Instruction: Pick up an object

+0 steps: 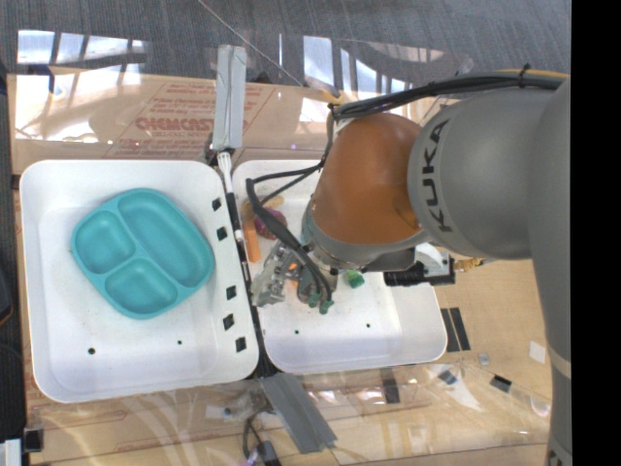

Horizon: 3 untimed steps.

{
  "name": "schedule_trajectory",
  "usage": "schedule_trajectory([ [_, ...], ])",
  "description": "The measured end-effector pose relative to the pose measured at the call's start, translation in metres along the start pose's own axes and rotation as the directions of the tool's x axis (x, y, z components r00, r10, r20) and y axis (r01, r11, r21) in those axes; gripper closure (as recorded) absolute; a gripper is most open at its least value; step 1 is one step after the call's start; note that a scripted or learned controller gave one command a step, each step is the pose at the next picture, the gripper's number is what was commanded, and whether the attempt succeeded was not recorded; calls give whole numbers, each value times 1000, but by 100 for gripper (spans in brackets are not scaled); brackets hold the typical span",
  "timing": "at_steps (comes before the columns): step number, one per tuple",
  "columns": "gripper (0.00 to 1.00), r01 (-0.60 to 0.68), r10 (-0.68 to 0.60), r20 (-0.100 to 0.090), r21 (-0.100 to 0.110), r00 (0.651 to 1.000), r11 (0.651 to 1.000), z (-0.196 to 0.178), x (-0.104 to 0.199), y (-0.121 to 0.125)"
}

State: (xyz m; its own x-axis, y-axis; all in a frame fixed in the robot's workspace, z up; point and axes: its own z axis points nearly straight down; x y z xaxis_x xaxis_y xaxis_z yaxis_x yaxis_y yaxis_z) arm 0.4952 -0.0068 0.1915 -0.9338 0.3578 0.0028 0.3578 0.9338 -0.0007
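Gripper (pixel 277 282) hangs low over the right bin (pixel 408 343), its state impossible to tell. Small objects (pixel 260 229) lie partly hidden beneath the arm (pixel 456 183). A teal divided plate (pixel 142 250) rests in the left bin (pixel 58 352).

Arm (pixel 456 183) perhaps hides right bin (pixel 408 343).

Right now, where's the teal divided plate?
The teal divided plate lies flat in the left bin, slightly above its middle, across the divider from the arm working over the right bin.
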Motion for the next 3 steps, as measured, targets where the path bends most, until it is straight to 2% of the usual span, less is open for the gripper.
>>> schedule_trajectory([
  [1, 100, 111, -111, 6, -1, 994, 994, -38, 24, 14],
  [2, 100, 263, -263, 0, 0, 965, 965, 0, 29, 23],
  [3, 100, 558, -558, 3, 1, 830, 830, 0, 31, 30],
])
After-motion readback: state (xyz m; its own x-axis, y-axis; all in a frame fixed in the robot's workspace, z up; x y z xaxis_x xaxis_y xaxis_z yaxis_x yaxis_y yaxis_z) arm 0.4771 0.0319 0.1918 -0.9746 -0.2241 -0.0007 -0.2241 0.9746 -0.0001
